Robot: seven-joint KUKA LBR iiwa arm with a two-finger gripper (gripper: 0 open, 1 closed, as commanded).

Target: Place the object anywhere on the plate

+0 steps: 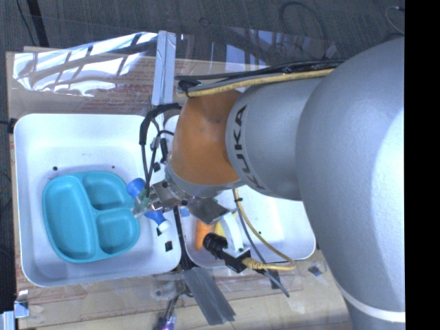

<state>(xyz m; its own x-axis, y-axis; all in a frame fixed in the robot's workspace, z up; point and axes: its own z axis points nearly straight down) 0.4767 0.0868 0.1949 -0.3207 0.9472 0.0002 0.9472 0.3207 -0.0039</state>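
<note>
A teal plate with three compartments lies in the left bin. My gripper hangs at the plate's right rim, under the orange wrist band. A small blue object shows just beside the gripper's tip, over the plate's right edge. Another blue patch shows just below the gripper. The wrist hides how the blue object sits against the gripper.
The arm's large grey body covers most of the right bin. An orange item lies in that bin near the divider, beside black cable fittings. A clear plastic sheet stands behind the bins.
</note>
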